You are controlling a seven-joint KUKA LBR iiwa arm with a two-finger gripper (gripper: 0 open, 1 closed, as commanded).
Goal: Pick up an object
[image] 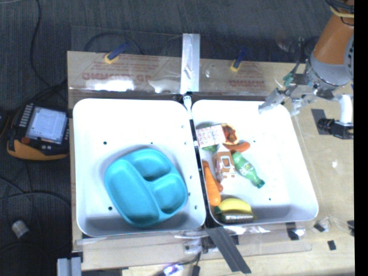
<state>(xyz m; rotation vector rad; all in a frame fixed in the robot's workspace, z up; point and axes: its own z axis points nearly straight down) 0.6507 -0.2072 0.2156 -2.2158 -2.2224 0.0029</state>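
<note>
The green bottle (248,170) lies in the right bin (287,171), long axis slanting toward the lower right, beside a carton (224,167), carrot (211,186) and banana (232,204). The end effector (270,104) hovers over the bin's upper right corner, empty; its spread cannot be told.

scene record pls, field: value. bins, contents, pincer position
left bin: blue divided tray
right bin: objects clustered along its left side
items: green bottle, carrot, banana, printed packets
pincer: over the right bin's far right corner, apart from the cluster
held: nothing seen between the fingers
arm: orange band at upper right
</note>
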